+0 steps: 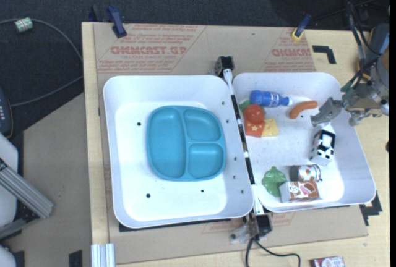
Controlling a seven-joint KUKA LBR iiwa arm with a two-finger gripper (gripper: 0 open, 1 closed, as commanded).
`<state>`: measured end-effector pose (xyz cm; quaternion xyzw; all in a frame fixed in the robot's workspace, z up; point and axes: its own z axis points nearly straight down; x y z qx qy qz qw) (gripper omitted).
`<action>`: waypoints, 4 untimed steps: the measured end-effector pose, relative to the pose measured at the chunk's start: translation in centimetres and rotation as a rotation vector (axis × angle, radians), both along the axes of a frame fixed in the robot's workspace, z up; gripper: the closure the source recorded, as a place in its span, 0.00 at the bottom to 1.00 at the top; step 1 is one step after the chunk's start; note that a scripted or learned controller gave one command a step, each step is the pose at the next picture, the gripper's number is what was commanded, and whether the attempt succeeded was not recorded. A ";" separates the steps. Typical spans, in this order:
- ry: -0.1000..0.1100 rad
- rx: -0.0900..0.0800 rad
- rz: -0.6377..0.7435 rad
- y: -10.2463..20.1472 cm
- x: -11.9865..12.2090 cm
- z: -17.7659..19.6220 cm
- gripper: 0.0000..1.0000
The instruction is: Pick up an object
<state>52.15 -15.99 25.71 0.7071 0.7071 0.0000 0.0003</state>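
Cow toy (pixel 323 147) lies just below the claw (pixel 328 112) hovering at right bin's (pixel 356 188) edge.

Two bins sit side by side on the desk (pixel 99 136), their inner walls touching. The left bin (pixel 124 99) holds a divided tray (pixel 185 142) near its middle. The right bin (pixel 352 179) holds the smaller things: a bottle (pixel 270 99) lies toward its far left corner, with a sausage (pixel 301 109) to its right, apart from it. Just nearer than the bottle lies a round toy (pixel 254 118), touching a block (pixel 270 128) on its right. A cow figure (pixel 323 147) lies right of centre — below the tool (pixel 328 112), which reaches in over the right wall. At the near edge a leafy toy (pixel 273 180) touches a carton (pixel 302 190), with a can (pixel 307 172) just behind the carton
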 end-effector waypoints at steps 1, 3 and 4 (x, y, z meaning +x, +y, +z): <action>0.002 0.001 -0.001 -0.7 -4.3 -11.5 0.00; -0.011 -0.003 0.000 2.9 -3.9 -16.1 1.00; -0.001 0.001 0.001 9.1 -1.0 -6.2 1.00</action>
